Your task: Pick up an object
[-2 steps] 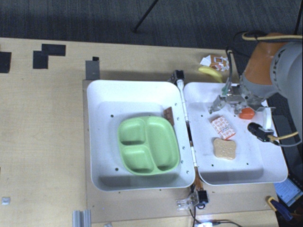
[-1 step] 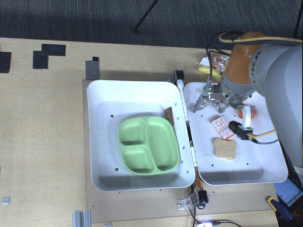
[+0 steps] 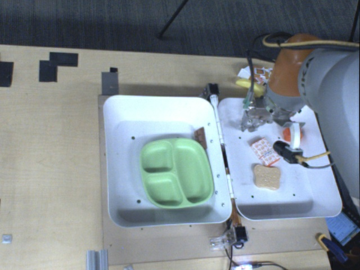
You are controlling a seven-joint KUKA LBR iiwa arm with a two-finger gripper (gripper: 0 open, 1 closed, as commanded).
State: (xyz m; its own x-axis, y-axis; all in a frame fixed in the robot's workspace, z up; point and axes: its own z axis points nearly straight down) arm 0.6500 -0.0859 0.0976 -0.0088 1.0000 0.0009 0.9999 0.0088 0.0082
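camera view has our gripper (image 3: pixel 256 121) over the back of the right bin (image 3: pixel 315 196), and honestly we can't tell if it's open or closed. nearest thing to grab is the red-and-white packet (image 3: pixel 263 150) just in front of it, with the toast-looking slab (image 3: pixel 266 177) a bit further on. our worry: the packet looks flat, so a grab could skid off it or land on bare bin floor beside it.

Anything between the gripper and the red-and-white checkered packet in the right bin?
Nothing visible. The gripper hangs over the far half of the right bin, and the checkered packet lies just on its near side, with bare bin floor between. The bread slice lies beyond the packet, out of the way.
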